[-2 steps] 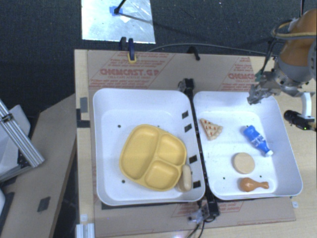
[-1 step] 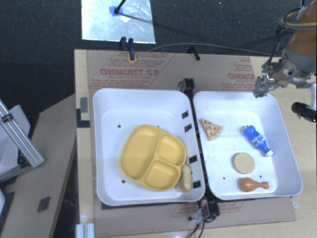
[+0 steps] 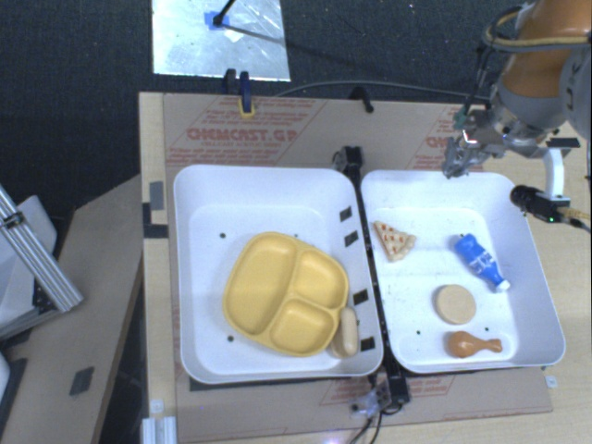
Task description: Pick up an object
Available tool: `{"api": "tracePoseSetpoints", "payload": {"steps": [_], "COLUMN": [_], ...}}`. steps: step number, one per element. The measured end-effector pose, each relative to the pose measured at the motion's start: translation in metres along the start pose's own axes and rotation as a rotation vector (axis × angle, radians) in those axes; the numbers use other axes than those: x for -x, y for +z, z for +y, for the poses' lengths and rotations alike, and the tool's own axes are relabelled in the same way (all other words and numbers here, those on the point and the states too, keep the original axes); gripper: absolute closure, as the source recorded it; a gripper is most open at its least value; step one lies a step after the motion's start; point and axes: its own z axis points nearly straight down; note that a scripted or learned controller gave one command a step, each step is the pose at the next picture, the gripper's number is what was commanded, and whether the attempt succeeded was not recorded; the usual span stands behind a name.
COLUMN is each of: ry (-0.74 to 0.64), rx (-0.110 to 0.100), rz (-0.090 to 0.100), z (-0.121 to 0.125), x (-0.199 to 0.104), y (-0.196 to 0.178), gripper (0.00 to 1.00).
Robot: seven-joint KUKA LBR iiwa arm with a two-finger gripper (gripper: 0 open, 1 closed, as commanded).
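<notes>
a: nearest of all, along the front wall of the right bin (image 3: 546, 313), lies a toy drumstick (image 3: 474, 345), and just behind it a round tan disc (image 3: 455, 304) — flat on the floor, apart from each other.

b: and in the left bin (image 3: 199, 248)?

a: a yellow divided tray (image 3: 285, 292) sits a little askew, and a pale bun-like piece (image 3: 347, 331) rests against its front right corner, squeezed toward the wall between the bins. that one looks awkward to reach.

b: what else could the arm go for?

a: further back in the right bin, a blue bottle (image 3: 479, 260) lies on its side, cap pointing to the front right, and a pizza slice (image 3: 394, 241) lies near the left wall. all four pieces there are spread well apart, so any of them looks like a fair target, with room on both sides.

b: where is the gripper (image 3: 460, 163)?

a: farthest back, hanging over the rear rim of the right bin, below the orange band (image 3: 553, 40). nothing sits between its fingers; whether they are open or closed cannot be told — too small and dark.

b: so the pick is not yet begun?

a: it seems so. every object rests on a bin floor.
</notes>
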Motion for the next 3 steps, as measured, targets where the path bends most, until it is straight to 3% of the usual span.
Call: {"api": "tracePoseSetpoints", "payload": {"steps": [3], "ry": [0.0], "rx": [-0.002], "rz": [0.002], "z": [-0.019], "x": [-0.159], "y": [0.01], "gripper": [1.0]}}
